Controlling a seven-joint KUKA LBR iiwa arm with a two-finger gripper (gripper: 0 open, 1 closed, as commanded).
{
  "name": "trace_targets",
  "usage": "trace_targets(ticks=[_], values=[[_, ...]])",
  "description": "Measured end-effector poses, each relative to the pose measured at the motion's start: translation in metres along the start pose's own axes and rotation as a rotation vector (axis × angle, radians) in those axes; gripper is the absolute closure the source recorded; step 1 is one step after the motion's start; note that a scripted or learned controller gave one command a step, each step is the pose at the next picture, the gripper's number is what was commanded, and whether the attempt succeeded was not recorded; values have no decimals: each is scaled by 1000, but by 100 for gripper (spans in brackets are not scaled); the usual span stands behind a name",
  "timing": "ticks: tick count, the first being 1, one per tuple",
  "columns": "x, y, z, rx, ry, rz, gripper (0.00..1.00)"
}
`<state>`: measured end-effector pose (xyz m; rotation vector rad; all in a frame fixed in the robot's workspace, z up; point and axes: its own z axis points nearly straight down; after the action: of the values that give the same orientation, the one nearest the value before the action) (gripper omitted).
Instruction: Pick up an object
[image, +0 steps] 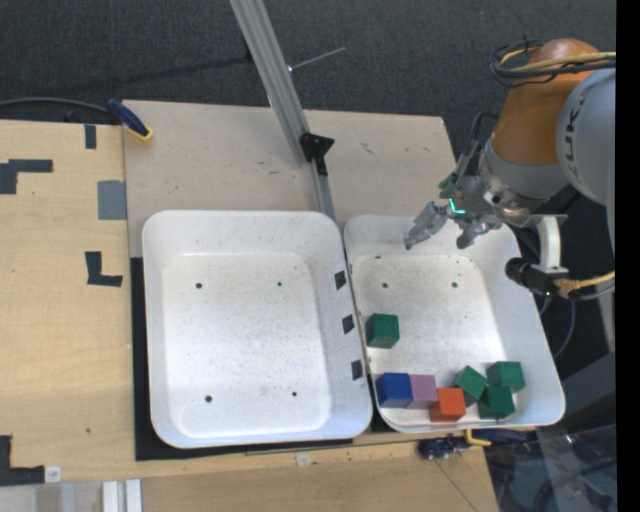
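My gripper (443, 230) hangs over the far edge of the right bin (520, 300), its two fingers spread apart and open with nothing between them. A green cube (382, 329) lies alone near the right bin's left side, well below the gripper. Along the bin's near edge lie a blue cube (394, 388), a purple cube (423, 389), an orange cube (450, 403) and three green blocks (493, 385).
The left bin (160, 300) sits beside the right one. A slanted metal pole (285, 90) runs down to the gap between the bins. Cables (560, 285) hang by the right bin's right rim.
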<state>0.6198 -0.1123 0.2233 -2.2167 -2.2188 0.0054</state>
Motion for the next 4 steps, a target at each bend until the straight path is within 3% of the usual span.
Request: trace_targets(ticks=[1,3,4], values=[[0,1,-3,-5,-1,-1,0],[12,-10,122,3,-1,-1,0],[13,-11,133,-2,-2,0,0]])
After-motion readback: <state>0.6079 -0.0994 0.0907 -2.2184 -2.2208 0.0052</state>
